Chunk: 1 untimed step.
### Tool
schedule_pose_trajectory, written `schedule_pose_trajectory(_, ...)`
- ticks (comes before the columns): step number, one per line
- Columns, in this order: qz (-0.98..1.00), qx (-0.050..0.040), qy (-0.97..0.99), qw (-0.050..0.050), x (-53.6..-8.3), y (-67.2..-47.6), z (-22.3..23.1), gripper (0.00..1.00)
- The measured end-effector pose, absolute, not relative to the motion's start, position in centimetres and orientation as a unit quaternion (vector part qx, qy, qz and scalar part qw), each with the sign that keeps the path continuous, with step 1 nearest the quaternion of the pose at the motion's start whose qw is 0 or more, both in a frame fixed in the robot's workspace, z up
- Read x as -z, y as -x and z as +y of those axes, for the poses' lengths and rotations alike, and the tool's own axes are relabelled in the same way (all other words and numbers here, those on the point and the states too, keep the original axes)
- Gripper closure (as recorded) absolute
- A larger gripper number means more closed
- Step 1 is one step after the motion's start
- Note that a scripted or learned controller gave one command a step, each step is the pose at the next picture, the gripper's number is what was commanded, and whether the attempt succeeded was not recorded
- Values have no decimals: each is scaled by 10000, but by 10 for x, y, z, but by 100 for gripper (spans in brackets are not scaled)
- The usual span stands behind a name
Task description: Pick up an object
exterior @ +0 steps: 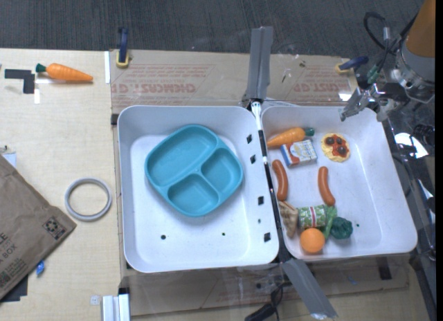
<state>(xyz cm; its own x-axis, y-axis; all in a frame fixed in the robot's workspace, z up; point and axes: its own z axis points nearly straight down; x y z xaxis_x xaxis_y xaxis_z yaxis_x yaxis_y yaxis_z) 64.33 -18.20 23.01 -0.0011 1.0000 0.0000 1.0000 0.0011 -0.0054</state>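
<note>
Your hand [360, 102] sits at the far right corner of the right bin [387, 195], above its rim, and you cannot tell from here how it is set; nothing shows in it. Nearest to it, on the bin floor, lies a small round pizza toy [336, 147], and just left of that a little red and white carton [302, 153] with a carrot [287, 136] touching its upper left corner. Below them you see two sausages, one [280, 178] close to the bin's left wall and the other [326, 185] near the middle. At the near edge an orange [312, 241] rests against a green-labelled can [315, 216] and a green leafy piece [340, 227]. The left bin [138, 230] holds a blue divided plate [194, 169]. Out on the counter [55, 147] to the left you have a second carrot [64, 72], a tape ring [88, 198] and a cardboard box [28, 233].
</note>
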Motion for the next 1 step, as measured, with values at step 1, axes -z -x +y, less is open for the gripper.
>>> schedule_pose_trajectory(1,-6650,0,7468,-7,-99,-618,-162,0)
